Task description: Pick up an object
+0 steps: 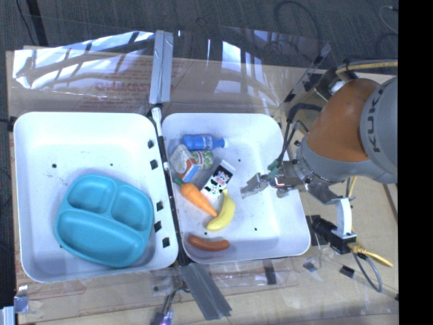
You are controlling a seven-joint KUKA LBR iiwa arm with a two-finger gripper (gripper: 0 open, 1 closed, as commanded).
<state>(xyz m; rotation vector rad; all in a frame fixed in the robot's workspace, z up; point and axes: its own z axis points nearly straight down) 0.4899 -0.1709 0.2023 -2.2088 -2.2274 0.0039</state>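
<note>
My gripper (pixel 260 181) hangs empty, fingers apart, at three o'clock in the right white bin (pixel 270 131). I should descend squarely over the curved yellow toy banana (pixel 224 212), toward eight o'clock.

Banana (pixel 224 213), carrot (pixel 198 198), sausage (pixel 208 243) lie in right bin (pixel 270 246).

Two bins side by side on the bench. Left bin (pixel 40 141): one divided tray (pixel 105 220), lying toward the near-left part of the floor.

Right bin (pixel 267 131): items clustered along its left half. Bottle (pixel 203 142) furthest back, lying on its side. Carton (pixel 191 164) just in front of it. Small card (pixel 219 179) right of the carton. Carrot (pixel 199 198) in front of the carton, touching the banana (pixel 223 212) on its right. Sausage (pixel 208 243) nearest the front wall.

Gripper (pixel 260 183) over the right half of the right bin, right of the card, apart from all items.
</note>
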